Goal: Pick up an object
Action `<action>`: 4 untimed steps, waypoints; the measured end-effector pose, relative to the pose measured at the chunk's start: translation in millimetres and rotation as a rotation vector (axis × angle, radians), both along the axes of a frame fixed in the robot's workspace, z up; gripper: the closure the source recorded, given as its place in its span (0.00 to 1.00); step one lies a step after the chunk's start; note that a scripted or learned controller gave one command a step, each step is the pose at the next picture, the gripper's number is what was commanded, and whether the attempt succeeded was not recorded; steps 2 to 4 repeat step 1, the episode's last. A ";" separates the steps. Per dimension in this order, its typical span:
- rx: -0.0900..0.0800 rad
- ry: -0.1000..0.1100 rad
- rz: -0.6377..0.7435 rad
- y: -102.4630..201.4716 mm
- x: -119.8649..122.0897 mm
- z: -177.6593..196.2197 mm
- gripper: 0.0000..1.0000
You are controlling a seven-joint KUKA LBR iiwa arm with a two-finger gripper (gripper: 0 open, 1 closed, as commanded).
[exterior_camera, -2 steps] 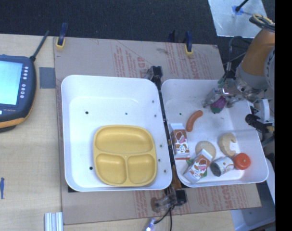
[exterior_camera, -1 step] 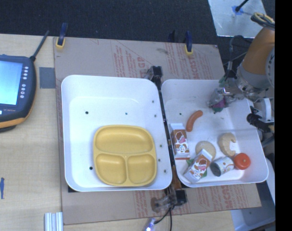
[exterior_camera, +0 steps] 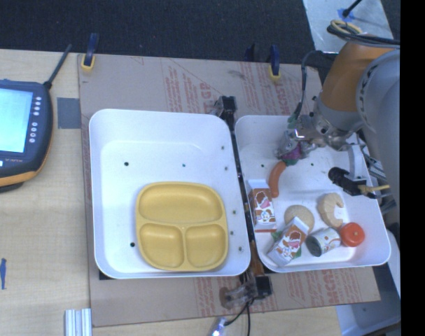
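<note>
Right bin (exterior_camera: pixel 380 257) holds the candidates: an orange-red sausage (exterior_camera: pixel 275 176), curved, lying in the upper left part of the bin; a small carton (exterior_camera: pixel 262 208) flat by the left wall; a second carton (exterior_camera: pixel 289 242) tilted near the front; two round biscuits (exterior_camera: pixel 299 215) and (exterior_camera: pixel 331 208); a small can (exterior_camera: pixel 324 241) on its side with a red-orange ball (exterior_camera: pixel 351 234) touching its right.

My tool (exterior_camera: pixel 293 150) is low over the back of that bin, its tip just above the sausage's upper end, very near, and I can't tell if it touches. The other items sit well apart from it, toward the front. I cannot tell how far the tool is open; too dark and cluttered there. Nothing seen clamped.

Left bin (exterior_camera: pixel 107 187) holds a yellow divided tray (exterior_camera: pixel 182 225). A tablet (exterior_camera: pixel 12 131) sits at the desk's (exterior_camera: pixel 30 257) left edge.
</note>
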State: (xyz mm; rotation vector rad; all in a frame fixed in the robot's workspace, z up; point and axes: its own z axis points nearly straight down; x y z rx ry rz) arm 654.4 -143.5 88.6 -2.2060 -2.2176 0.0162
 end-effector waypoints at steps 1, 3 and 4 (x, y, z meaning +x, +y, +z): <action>-0.002 -0.009 0.000 90.8 -13.1 100.6 1.00; -0.002 -0.009 0.000 90.8 -13.1 100.6 1.00; -0.002 -0.009 0.000 90.8 -13.1 100.6 1.00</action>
